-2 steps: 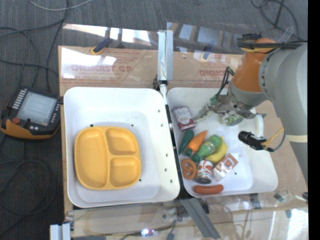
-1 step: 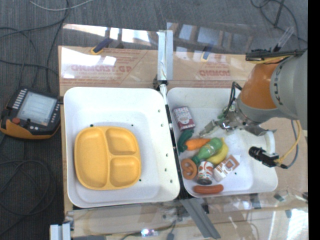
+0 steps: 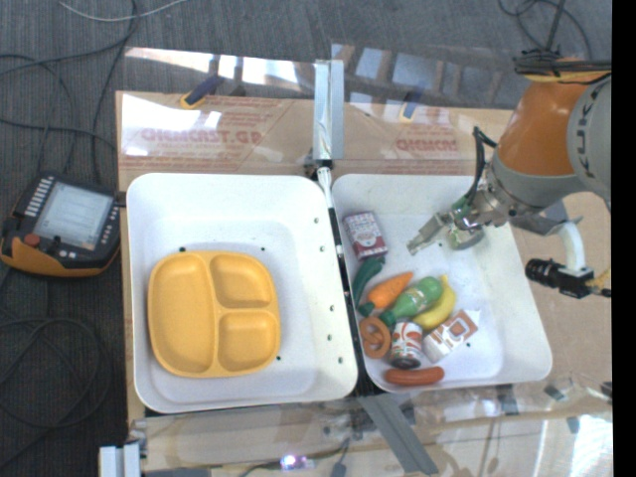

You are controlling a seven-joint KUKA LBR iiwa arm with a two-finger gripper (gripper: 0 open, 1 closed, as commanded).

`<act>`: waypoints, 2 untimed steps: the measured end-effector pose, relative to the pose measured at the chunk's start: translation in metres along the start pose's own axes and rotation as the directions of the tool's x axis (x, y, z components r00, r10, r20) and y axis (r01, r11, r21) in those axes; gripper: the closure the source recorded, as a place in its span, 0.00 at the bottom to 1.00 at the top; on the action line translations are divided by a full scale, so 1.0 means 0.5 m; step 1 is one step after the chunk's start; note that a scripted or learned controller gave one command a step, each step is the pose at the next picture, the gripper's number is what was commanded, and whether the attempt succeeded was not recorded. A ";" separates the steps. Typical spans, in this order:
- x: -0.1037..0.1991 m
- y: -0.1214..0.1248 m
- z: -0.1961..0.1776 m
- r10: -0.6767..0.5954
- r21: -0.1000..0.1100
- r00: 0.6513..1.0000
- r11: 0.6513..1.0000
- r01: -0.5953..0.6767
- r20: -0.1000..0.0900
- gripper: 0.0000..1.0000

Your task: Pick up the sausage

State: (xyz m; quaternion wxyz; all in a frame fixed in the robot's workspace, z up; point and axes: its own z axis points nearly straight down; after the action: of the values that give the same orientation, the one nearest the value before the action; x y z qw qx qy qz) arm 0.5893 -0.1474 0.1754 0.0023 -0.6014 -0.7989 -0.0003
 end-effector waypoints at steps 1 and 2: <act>0.046 -0.041 0.174 0.108 -0.012 0.994 0.994 -0.108 0.009 0.00; 0.206 0.149 -0.009 0.216 0.002 0.976 0.976 -0.216 0.005 0.00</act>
State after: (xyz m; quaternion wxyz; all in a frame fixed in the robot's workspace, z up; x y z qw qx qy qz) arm 0.6326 -0.0278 0.1801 0.0014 -0.6848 -0.7287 0.0024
